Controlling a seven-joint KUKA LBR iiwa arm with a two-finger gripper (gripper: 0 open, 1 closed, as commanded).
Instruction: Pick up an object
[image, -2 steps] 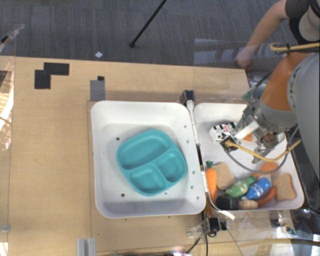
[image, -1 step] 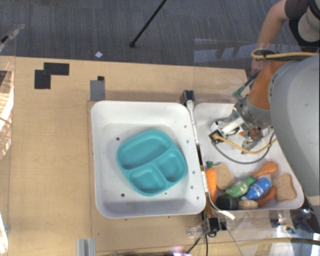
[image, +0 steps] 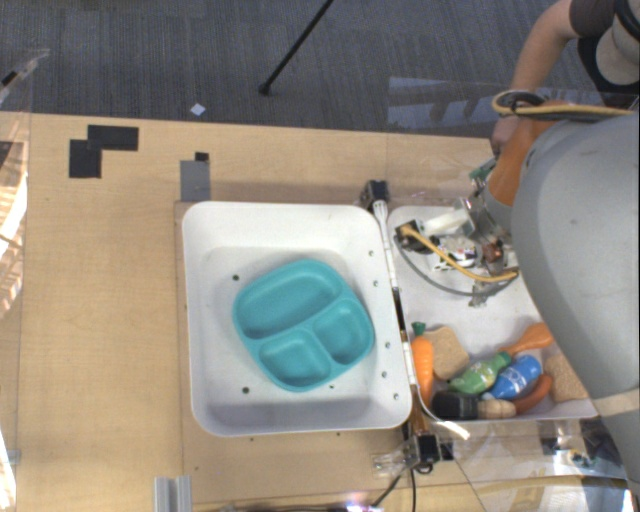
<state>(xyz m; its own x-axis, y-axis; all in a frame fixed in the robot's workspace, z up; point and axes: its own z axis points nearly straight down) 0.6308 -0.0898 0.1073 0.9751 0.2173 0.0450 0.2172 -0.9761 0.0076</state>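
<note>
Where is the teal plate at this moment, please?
The teal plate lies in the middle of the left bin, away from the toy food piled in the right bin.

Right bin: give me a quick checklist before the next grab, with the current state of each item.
1. Things to pick lie in the right bin: ok, a carrot, a green bottle and a blue bottle sit along its near side.
2. Gripper above that bin: ok.
3. Gripper over the pile: not ok, it is at the far end.
4. Fingers open: cannot tell.
5. Teal tray alone in the left bin, out of the way: ok.
</note>
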